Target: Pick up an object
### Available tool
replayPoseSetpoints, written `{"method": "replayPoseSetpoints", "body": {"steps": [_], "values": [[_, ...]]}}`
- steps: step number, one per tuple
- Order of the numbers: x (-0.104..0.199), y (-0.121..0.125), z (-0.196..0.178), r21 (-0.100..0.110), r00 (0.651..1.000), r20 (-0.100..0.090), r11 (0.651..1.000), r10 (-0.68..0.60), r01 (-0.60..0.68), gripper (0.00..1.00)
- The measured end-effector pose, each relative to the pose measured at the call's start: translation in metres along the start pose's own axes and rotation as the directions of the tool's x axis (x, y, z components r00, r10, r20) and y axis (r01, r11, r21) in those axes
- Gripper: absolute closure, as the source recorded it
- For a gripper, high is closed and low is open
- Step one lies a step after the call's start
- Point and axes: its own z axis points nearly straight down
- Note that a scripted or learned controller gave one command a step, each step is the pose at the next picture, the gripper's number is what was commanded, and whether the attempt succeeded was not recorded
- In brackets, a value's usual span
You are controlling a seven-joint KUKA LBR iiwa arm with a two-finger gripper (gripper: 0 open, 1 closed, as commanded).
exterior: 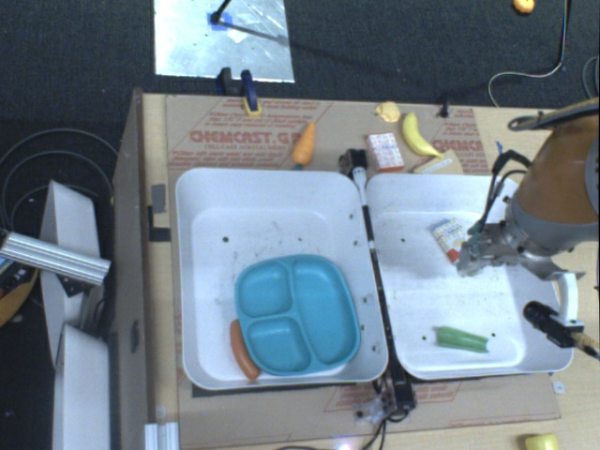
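In the right bin (412,279) lie a small white packet with red and blue print (446,233) and a green pepper-like piece (462,339) near the front. My gripper (466,262) hangs low over the right bin, just right of and below the packet, its dark fingers almost at the bin floor. The packet lies beside the fingertips, not clearly between them. The left bin (216,214) holds a blue divided plate (295,312) and an orange sausage (243,350) at the plate's front left corner.
On the cardboard behind the bins lie a carrot (303,144), a small printed box (385,151), a banana (416,135) and a yellow lump (387,112). A black clamp (356,163) sits where the bins meet. My arm's grey and orange body (562,190) covers the right bin's far right side.
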Motion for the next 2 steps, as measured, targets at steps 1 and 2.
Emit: {"method": "replayPoseSetpoints", "body": {"steps": [1, 2], "values": [[-0.025, 0.037, 0.003, -0.006, 1.000, 0.002, 1.000, -0.001, 0.001, 1.00], [-0.023, 0.033, 0.013, -0.003, 1.000, 0.002, 1.000, 0.000, 0.000, 1.00]]}}
